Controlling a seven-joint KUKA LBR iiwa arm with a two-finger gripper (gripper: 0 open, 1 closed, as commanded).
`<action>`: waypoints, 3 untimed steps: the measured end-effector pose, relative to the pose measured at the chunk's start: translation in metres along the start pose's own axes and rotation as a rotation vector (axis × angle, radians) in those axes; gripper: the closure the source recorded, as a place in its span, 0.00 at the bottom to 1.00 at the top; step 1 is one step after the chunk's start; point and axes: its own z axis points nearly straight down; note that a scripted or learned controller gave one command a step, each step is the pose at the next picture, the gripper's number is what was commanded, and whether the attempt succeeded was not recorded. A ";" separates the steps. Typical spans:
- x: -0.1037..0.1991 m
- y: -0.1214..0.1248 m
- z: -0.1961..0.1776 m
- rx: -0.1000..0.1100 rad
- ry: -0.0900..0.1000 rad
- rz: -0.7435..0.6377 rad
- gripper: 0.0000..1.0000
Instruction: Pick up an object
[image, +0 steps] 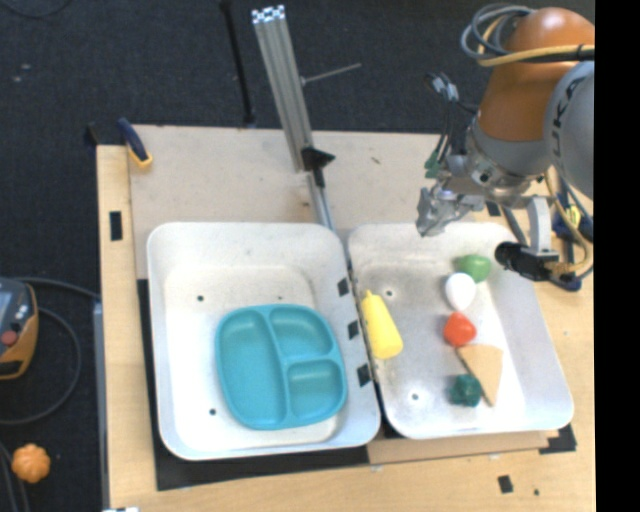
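Here the gripper (437, 215), its state impossible to tell, hangs at the right bin's (545, 330) far edge, the white egg (460, 290) nearest, toward the near edge.

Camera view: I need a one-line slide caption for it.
Gripper hovers over right bin of toy food; blue tray in left bin.

The grey arm (565, 110), its orange band (535, 55) high at the upper right, reaches in from the right and bends downward, carrying the tool (436, 212) low with its tip pointing down and cables looped around the wrist.
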 end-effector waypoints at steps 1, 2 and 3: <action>0.050 -0.017 0.017 0.002 0.000 0.000 1.00; 0.103 -0.033 0.011 0.000 0.001 -0.001 1.00; 0.155 -0.046 0.028 0.001 0.001 -0.002 1.00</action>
